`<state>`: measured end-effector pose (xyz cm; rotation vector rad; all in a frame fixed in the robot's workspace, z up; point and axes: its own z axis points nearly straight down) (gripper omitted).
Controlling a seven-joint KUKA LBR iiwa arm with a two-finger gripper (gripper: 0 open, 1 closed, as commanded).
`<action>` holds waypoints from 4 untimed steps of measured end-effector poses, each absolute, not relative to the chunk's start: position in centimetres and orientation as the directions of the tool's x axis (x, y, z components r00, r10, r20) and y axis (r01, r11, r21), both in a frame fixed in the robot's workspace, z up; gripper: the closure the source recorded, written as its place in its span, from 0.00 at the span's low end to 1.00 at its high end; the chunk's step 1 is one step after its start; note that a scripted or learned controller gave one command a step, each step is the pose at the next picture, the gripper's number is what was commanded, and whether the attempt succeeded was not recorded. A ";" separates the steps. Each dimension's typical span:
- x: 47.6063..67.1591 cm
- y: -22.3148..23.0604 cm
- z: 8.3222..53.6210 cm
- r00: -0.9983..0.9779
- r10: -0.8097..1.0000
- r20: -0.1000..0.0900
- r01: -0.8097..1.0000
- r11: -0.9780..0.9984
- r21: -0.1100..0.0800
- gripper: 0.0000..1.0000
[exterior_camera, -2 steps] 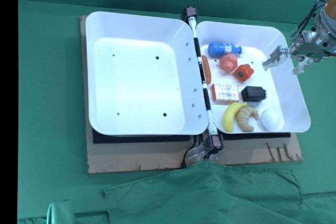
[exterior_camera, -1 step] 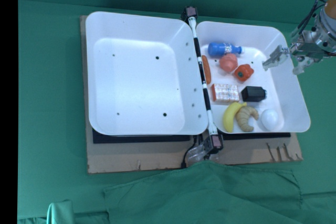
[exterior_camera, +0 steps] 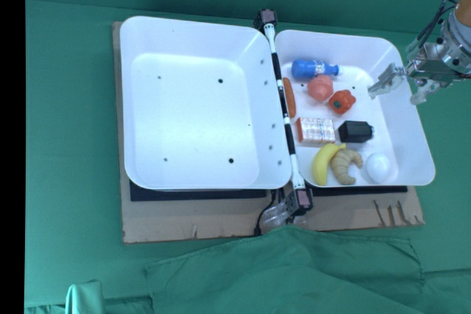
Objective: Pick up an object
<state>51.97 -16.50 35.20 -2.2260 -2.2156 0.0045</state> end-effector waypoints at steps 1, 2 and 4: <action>47.1 -18.9 22.1 0.011 1.000 0.003 1.000 -0.011 -0.017 0.00; 56.6 -18.7 32.1 -0.001 1.000 -0.007 1.000 0.001 0.013 0.00; 56.1 -18.8 31.6 0.003 1.000 -0.003 1.000 -0.003 0.000 0.00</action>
